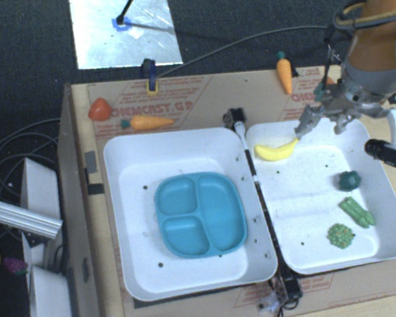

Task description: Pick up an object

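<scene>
My gripper point(320, 129) hangs over the far edge of the right bin point(309, 195), open, with nothing between its fingers. Its left fingertip is just above the right end of a yellow banana point(275, 152) that lies at the bin's far left corner. Further toward the near right lie a dark green round thing point(349, 180), a green pickle-like piece point(357, 212) and a pale green broccoli-like clump point(340, 235).
The left bin point(132, 169) holds a blue divided plate point(201, 214). On the cardboard behind the bins lie a carrot point(284, 74), another carrot point(150, 122) and a red-orange tomato-like piece point(99, 110). A black clip point(235, 119) sits where the bins meet.
</scene>
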You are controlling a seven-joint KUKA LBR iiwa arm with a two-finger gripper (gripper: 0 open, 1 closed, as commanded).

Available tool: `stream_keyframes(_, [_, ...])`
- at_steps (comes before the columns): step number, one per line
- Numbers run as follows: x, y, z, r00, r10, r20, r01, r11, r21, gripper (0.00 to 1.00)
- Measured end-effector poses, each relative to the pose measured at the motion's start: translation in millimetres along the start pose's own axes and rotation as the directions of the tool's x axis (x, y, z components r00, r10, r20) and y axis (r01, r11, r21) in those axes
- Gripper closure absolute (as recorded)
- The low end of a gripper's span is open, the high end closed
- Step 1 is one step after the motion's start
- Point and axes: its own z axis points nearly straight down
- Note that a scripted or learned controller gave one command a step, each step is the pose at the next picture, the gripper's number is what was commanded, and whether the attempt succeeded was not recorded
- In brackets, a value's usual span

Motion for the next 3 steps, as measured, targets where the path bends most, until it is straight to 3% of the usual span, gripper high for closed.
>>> stream_keyframes(1, [-27,-45,94,1.0,0.002,0.0,-0.002,1.0,0.003,0.0])
stream_keyframes(2, [-89,-15,115,1.0,0.003,0.001,-0.003,1.0,0.001,0.0])
stream_keyframes(3, [-94,42,109,1.0,-0.001,0.001,0.001,1.0,-0.002,0.0])
